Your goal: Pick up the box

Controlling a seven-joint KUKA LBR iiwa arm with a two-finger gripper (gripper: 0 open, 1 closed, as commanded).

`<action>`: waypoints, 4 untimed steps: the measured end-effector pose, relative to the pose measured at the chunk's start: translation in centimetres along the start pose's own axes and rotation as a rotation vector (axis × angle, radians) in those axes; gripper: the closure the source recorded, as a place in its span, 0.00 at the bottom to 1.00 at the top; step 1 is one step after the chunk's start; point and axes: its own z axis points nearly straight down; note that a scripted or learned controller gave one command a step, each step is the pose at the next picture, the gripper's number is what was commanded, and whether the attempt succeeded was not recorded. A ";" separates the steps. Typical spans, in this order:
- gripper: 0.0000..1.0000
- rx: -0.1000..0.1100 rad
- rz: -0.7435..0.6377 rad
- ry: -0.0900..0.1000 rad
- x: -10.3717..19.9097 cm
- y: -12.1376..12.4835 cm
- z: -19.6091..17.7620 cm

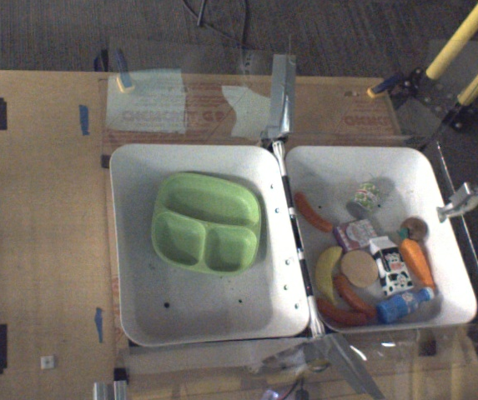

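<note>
In the right bin [339,167], a small purple box [356,233] lies near the middle. Just right of it and nearer the front stands a white carton [391,267] with a black cow print. The purple box touches a round tan disc [359,268] at its front. My gripper [466,199] pokes in at the right edge of the view, just outside that bin's right rim. It is well to the right of both boxes, with nothing seen in it.
The right bin also holds a yellow banana [327,273], red sausages [311,212], an orange carrot [418,262], a blue bottle [404,305], a small can [366,195] and a brown ball [413,228]. A green divided tray [208,222] sits in the left bin [138,307].
</note>
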 end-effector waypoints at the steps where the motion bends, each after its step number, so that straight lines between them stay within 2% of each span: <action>1: 0.00 0.000 0.049 0.008 0.4 -2.2 16.1; 2: 0.00 -0.001 -0.008 0.001 3.1 8.2 12.3; 3: 0.00 -0.006 0.191 0.000 9.0 7.5 19.7; 4: 1.00 -0.005 0.191 0.000 9.0 7.5 18.8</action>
